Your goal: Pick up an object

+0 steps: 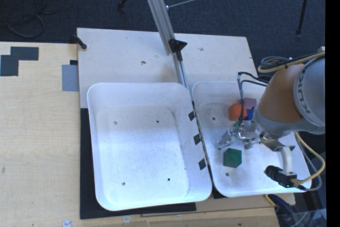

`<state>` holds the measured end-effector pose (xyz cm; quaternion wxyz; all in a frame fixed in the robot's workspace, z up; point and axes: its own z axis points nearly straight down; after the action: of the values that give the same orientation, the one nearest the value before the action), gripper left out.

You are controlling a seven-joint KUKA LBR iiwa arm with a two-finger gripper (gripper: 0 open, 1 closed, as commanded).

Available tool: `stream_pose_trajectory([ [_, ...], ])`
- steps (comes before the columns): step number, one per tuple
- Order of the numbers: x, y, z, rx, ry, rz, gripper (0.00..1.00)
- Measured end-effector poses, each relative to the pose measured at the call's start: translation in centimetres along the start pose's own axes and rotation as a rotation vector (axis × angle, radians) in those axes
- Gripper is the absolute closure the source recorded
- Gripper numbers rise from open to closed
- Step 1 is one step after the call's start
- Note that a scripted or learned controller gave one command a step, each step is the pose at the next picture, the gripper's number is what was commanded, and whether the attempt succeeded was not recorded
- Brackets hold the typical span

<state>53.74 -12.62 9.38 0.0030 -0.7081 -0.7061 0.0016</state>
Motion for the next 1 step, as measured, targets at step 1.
stream_pose_trajectory([
  [1,0.24,-4.20,0.12,-0.012,-0.004,-0.002,0.00],
])
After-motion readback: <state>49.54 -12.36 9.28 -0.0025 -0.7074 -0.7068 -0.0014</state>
